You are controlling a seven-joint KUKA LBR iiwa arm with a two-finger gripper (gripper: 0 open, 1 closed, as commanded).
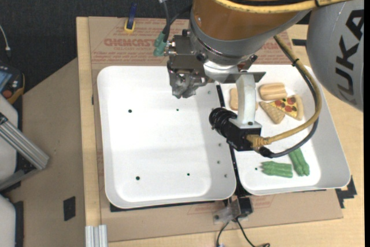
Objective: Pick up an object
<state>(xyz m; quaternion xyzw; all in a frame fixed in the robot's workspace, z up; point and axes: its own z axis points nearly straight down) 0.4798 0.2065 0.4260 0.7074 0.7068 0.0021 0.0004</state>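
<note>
While my claw (pixel 184 87) hangs over the left bin (pixel 115 124), grip state unreadable, pizza slice (pixel 287 106) lies well right of it.

Gripper (pixel 186 85) hangs over left bin (pixel 150 182), near its far right corner. Right bin (pixel 329 173) holds hot dog (pixel 272 91), pizza slice (pixel 281 108), two green pieces (pixel 288 166) at near side.

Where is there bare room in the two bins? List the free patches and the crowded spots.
Free: nearly the whole floor of the left bin, from its near rim up to the gripper at its far right corner. Crowded: the right bin, with the hot dog, pizza slice and green beans around the arm's cabling.
</note>
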